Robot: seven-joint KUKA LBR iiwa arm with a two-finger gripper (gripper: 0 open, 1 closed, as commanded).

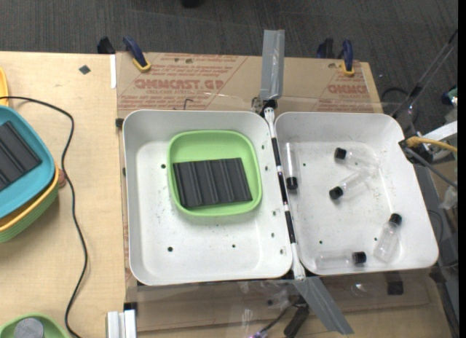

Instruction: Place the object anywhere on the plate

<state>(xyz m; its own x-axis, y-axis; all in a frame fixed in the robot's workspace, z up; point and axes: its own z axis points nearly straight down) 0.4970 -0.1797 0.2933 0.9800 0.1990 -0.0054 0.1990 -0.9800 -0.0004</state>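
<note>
A green plate [215, 147] with a dark ribbed insert [212, 182] sits in the left bin [145, 242]. Right of the plate, what look like 5 clear capped vials [348, 183] lie scattered in the right bin [415, 249].

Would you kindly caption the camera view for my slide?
Green plate holding a dark ridged insert in the left bin; clear black-capped vials scattered in the right bin.

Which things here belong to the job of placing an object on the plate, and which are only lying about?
For the job:
- green plate in the left bin
- clear vials in the right bin

Lying about:
- stacked trays
- black cable
- clamps
</note>
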